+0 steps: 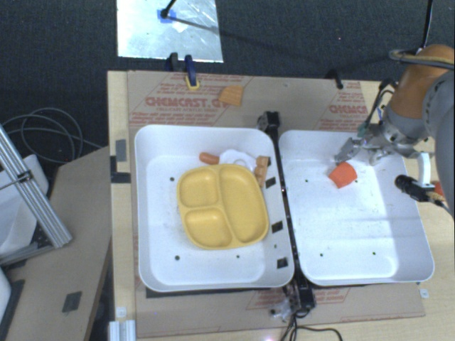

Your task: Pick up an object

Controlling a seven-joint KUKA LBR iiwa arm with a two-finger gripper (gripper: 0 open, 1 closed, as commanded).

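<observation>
orange block (343, 175) | upper left of the right bin (355, 261), right of frame centre | gripper (364, 148) just above and right of it, apart, carrying nothing; finger spread can't be told | move needed: down-left

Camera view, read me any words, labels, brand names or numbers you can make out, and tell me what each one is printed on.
"CHEMCAST": red lettering on the brown cardboard sheet under the bins, upper left; the last letters are blurred, so this reading is tentative.
Red print on the same cardboard at upper right: too blurred to read.
Faint red print on the cardboard's front edge: too small to read.
</observation>
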